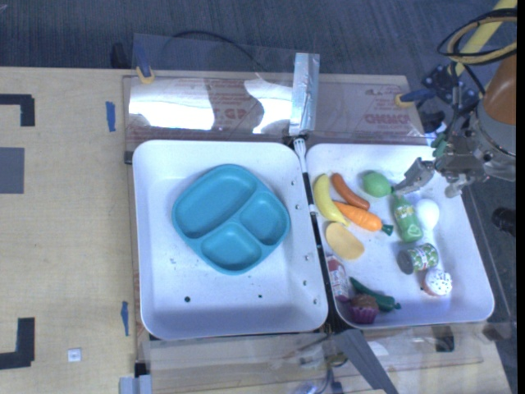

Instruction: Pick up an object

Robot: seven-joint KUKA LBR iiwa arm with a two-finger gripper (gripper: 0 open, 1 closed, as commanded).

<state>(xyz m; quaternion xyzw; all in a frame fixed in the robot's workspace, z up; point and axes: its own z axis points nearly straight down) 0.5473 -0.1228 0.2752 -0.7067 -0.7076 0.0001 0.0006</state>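
The right bin (480, 257) holds several toy foods: a banana (325, 199), two carrots (362, 216), a green lime (376, 184), a green bottle (405, 221), a white egg (427, 214), a green can (420, 258) and a white dotted piece (439, 283). My gripper (432, 182) hangs over the bin's upper right part, just above the egg and bottle. Its two fingers (413, 176) are spread apart with nothing between them, so it is open.
The left bin (160, 286) carries a blue divided plate (232, 217). In the right bin's lower left lie a yellow slice (344, 241), a red-and-white packet (335, 274), a purple piece (363, 307) and a dark green piece (377, 295). A clear shiny panel (213, 105) stands behind the bins.
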